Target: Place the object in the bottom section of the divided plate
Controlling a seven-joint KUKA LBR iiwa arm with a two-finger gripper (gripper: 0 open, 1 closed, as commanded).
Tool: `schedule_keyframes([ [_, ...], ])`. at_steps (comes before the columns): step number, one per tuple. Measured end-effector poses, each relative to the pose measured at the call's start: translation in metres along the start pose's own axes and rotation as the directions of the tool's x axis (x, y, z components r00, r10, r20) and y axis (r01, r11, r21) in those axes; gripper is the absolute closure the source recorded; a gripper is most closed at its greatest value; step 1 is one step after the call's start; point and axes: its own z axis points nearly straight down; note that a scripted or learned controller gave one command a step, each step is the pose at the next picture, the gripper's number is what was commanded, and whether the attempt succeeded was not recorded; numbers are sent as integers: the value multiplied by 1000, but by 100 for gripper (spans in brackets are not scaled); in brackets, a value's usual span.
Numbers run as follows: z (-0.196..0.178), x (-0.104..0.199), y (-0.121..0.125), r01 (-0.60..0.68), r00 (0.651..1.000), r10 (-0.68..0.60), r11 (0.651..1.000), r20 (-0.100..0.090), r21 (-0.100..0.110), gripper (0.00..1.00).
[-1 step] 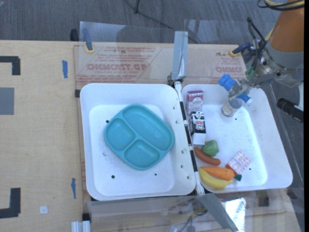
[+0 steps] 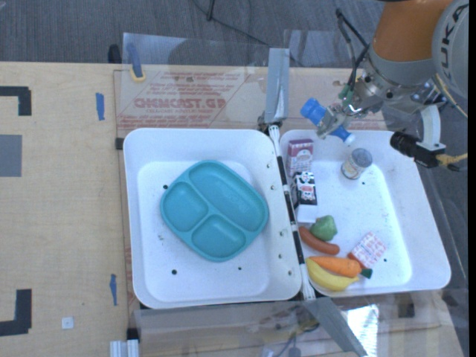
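The fingers [image 2: 332, 120] are clamped on a blue bottle [image 2: 318, 115] above the far edge of the right bin [image 2: 416, 244], while the divided plate [image 2: 214, 210] lies well off to their left in the left bin [image 2: 149, 162], its sections bare.

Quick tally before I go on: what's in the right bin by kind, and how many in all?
Cartons: 2 (pink carton, black-and-white carton)
Toy foods: 4 (broccoli, sausage, carrot, banana)
Cans: 1 (can)
Packets: 1 (red-and-white packet)
Total: 8
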Motion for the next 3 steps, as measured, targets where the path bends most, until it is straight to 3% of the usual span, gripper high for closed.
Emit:
schedule_keyframes([
  [1, 2, 101, 11, 199, 980, -199, 980, -3, 3, 100],
  [2, -6, 134, -3, 129, 992, -129, 992, -3, 5, 100],
  [3, -6, 134, -3, 128, 992, -128, 992, -3, 5, 0],
])
